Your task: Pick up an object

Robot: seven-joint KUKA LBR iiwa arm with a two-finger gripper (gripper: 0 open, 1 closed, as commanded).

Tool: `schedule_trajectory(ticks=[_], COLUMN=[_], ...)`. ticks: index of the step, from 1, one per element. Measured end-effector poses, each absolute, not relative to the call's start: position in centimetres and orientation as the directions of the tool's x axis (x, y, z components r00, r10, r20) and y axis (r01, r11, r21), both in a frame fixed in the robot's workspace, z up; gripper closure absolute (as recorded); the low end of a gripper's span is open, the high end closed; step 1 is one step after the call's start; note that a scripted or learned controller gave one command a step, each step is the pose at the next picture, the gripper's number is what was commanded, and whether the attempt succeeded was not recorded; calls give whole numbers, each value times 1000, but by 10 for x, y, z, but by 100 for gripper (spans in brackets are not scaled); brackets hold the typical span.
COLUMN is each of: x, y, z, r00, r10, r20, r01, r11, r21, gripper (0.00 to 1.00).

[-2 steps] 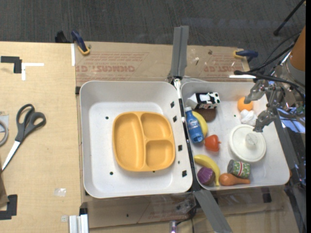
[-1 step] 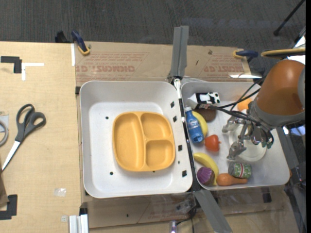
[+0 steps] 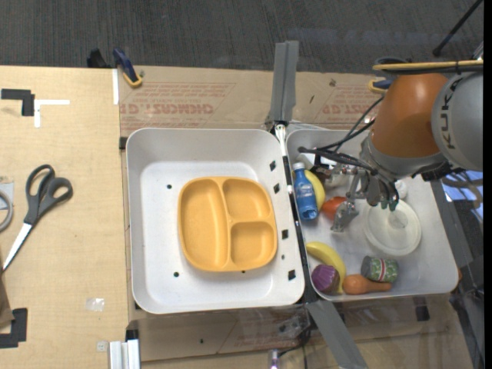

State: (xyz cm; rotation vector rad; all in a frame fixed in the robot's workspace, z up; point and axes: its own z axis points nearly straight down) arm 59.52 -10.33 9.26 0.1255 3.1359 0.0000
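— Start at the far left: why are the scissors [image 3: 38, 194] out there on the surface [image 3: 69, 283]?

— Parked out of play, I'd guess; they lie well apart from both bins. Next comes the left bin [image 3: 146, 229], with a yellow divided plate [image 3: 228, 223] flat in its middle (nothing sits in its compartments).

— And the pickable stuff?

— All in the right bin [image 3: 442, 279]: a blue bottle [image 3: 305, 194] against the near wall with something yellow beside it, a small red piece [image 3: 334, 204], a banana [image 3: 326, 254], a purple thing [image 3: 326, 278], a carrot [image 3: 365, 284], a green can [image 3: 380, 268] and a white lid [image 3: 393, 227].

— So the arm's over the clutter on purpose?

— Looks so. The hand [image 3: 344, 215] hangs low, just beside the red piece; nothing shows between its fingers, and whether they're spread or pinched I can't tell
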Motion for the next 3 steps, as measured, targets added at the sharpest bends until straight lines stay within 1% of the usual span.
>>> schedule_trajectory(ticks=[1, 2, 3], x=[532, 641, 556], y=[-144, -152, -162], z=[93, 92, 92], r00=[-993, -991, -979], r10=[121, 129, 203], r20=[-3, 23, -2], r01=[121, 129, 203], r11=[993, 992, 979], r21=[0, -2, 0], gripper=[0, 0, 0])
